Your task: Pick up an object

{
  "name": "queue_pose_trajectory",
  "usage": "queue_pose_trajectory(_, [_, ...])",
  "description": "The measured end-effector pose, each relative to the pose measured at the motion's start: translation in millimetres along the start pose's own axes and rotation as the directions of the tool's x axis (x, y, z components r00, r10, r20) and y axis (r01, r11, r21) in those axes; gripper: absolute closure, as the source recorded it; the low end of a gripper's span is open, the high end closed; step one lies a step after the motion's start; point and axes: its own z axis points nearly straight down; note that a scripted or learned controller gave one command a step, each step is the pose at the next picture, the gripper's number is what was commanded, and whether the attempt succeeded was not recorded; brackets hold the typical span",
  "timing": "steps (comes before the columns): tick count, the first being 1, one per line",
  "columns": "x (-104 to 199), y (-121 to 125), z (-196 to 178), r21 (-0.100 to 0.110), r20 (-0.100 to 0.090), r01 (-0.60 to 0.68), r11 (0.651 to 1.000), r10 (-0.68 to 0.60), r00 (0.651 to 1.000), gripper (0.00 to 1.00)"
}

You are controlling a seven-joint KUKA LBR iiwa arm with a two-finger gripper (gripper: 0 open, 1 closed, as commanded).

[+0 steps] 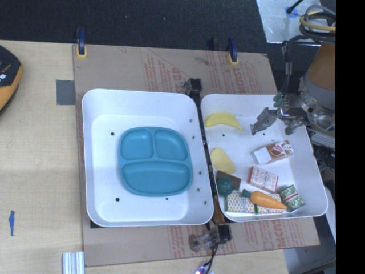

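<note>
Cardboard-covered bench [142,67], blue plate [155,160] in left bin [97,153], toy food in right bin [308,170]

Nothing fully legible. Cardboard sheet [165,73] under the bins carries faded red printed lettering in strips along its edges, too washed out to read. Small food packages in the right bin have printed labels, all too small to make out: white and red pack [274,151], red and white carton [263,178], green patterned box [240,203], green and white pack [291,197]. Orange device [8,79] at left edge has a dark label, unreadable.
</note>
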Motion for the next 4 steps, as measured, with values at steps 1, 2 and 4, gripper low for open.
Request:
queue_pose_trajectory(1, [-1, 24, 117, 0.008, -0.001, 0.001, 1.0, -0.001, 1.0, 0.0])
queue_pose_trajectory(2, [-6, 106, 85, -0.01, 0.002, 0.001, 1.0, -0.001, 1.0, 0.0])
queue_pose_trajectory(4, [-11, 109, 10, -0.022, 0.006, 0.001, 1.0, -0.001, 1.0, 0.0])
